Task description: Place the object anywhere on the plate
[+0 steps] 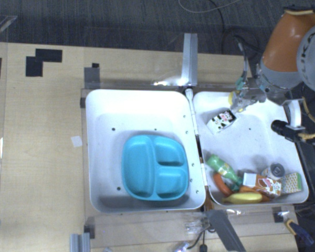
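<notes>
Camera view, looking down at a slant: my arm (291, 46) is reaching in from the right, orange band up top, grey wrist angling down-left toward the back of the right bin (262, 125). My claw (239, 102) is hanging at the bin's rear-left corner area, tip pointing down & a bit left. Can't tell if the claw is apart or together – too small & blurred where it ends.

Just below-left of the claw a small white carton w/ dark spots (221, 121) is lying tilted on the bin floor. It's just beside the claw tip; can't tell if they're touching, and it isn't visibly sitting between my claw tips.

Rest of the stuff is piling along the right bin's front edge: green bottle (222, 167) lying on its side, orange carrot (221, 184) next to it, yellow banana (245, 197) at the front wall, red-and-white carton (269, 185), small grey round can (276, 170), greenish patterned block (291, 181) at far right.

Left bin (102, 140): the blue divided plate (155, 167) is sitting in its middle-front, three compartments, well apart from my claw, w/ the divider wall between bins in between.

Both bins are resting side by side on the pale wood worktop (37, 151).
</notes>
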Robot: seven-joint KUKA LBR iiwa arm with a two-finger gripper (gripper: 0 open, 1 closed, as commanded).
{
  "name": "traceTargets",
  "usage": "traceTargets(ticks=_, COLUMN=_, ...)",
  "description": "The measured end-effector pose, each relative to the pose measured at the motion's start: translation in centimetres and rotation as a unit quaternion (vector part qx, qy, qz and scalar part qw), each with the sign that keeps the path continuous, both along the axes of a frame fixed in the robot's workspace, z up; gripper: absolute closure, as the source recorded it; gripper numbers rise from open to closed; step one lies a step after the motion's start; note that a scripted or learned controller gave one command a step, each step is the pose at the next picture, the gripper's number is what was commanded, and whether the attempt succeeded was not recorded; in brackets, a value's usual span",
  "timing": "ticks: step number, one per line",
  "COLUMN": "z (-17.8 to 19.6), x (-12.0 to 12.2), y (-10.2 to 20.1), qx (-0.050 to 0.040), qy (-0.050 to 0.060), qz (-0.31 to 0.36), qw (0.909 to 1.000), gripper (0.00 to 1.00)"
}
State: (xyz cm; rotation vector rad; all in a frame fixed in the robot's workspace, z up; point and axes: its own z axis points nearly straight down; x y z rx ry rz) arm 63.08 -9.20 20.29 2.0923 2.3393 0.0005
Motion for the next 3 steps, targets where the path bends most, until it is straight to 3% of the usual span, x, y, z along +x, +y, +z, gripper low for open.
traceTargets(ticks=1, z=-2.0, x=-4.8, y=6.2, qx=0.0007, qy=0.001, qz=0.196, qw=0.9807, gripper=1.0)
traceTargets(ticks=2, z=-1.1, x=-4.5, y=6.1, qx=0.0004, qy=-0.001, qz=0.195, qw=0.9808, gripper=1.0)
traceTargets(ticks=3, z=5.2, x=-7.6, y=12.6, qx=-0.0008, qy=-0.002, qz=0.457, qw=0.8895, gripper=1.0)
